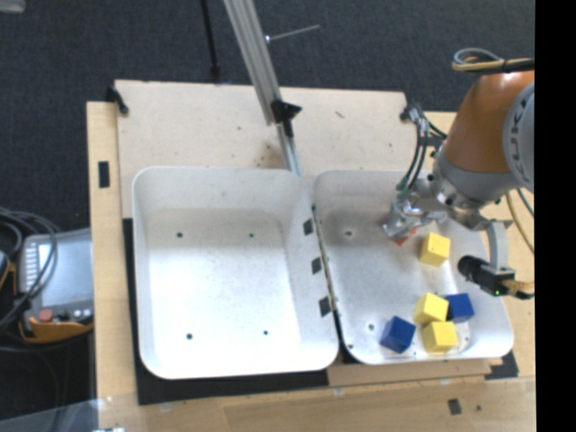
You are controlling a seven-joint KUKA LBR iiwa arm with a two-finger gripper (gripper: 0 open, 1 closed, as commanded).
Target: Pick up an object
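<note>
The metal two-finger gripper (402, 223) is hanging over the right shallow white plastic bin (360, 268); how far it is spread I cannot tell. Just beside it is sitting a small yellow cube (434, 248). Descending off-centre risks nudging the cube away instead of enclosing it.

1. Two white bins: left bin (225, 268) and right bin (360, 241) look like smooth plastic w/ a soft shine, lots of tiny dark specks.
2. Bench (261, 120) looks like pale wood board, matt, a bit scuffed.
3. Arm (486, 133): orange part is smooth and glossy, grey part smooth too.
4. Gripper (402, 224) looks like shiny bare metal.
5. Yellow blocks (435, 248) and blue blocks (397, 333) in right bin: flat plain color, matt; foam or plastic, can't tell.
6. Slanted rail (252, 43) at far side: silvery metal, ridged.
7. Floor (90, 25): dark, rough, like carpet.
</note>
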